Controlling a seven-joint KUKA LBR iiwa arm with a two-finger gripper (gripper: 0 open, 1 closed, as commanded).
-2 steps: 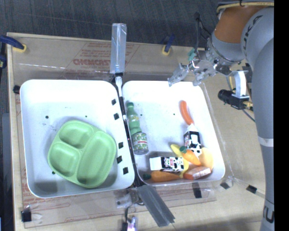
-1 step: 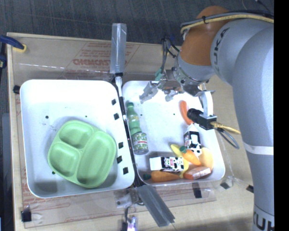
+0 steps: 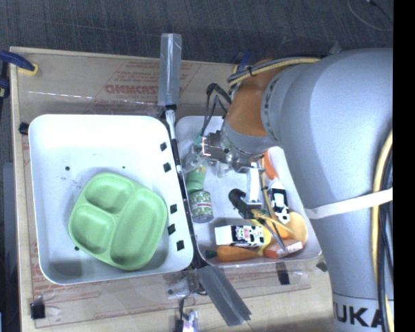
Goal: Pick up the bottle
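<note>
One gripper (image 3: 211, 151) poised above the bottle (image 3: 198, 194) in the right bin (image 3: 290, 185): approach step. Fingers' state impossible to tell. Next: lower, close around its body.

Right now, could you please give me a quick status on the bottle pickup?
Pincer low in right bin. Bottle lying by the divider, not held. Clutter beside it; green tray in left bin.
</note>
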